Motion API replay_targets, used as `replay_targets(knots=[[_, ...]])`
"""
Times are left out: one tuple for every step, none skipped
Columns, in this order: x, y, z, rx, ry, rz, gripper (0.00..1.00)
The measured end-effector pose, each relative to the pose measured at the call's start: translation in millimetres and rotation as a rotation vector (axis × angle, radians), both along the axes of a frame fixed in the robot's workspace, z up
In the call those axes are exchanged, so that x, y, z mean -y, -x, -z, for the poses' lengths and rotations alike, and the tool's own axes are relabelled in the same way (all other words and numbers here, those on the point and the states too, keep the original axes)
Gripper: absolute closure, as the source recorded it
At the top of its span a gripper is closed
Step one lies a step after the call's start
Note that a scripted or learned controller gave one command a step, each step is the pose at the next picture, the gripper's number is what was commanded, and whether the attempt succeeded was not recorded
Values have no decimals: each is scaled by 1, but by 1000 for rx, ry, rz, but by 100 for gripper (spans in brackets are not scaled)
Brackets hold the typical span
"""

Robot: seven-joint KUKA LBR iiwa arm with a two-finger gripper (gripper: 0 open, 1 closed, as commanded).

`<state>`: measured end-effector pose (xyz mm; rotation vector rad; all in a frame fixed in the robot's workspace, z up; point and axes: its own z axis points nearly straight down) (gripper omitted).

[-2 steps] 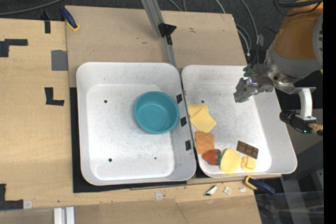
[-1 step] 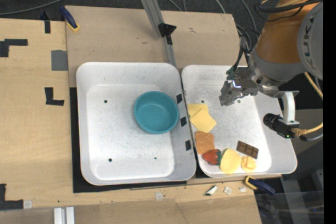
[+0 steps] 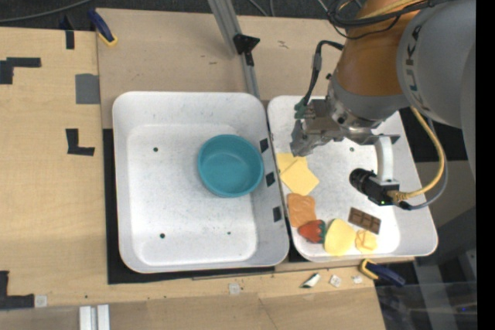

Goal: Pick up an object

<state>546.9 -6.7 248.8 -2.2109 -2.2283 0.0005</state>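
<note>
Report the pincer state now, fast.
Pincer: low over the right white bin, just above the flat yellow cheese-like slice; open or shut cannot be told.

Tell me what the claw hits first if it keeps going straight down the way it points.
Most likely the yellow slice lying in the right bin: the claw hangs right above its upper edge. Depth is hard to judge from this slanted view, so it could meet bare bin floor just beside it.
</note>
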Motion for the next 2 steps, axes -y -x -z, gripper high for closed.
replay_targets(knots=[[-49, 15, 11, -2, 1, 2, 100], [-104, 22, 5, 0, 0, -1, 100]])
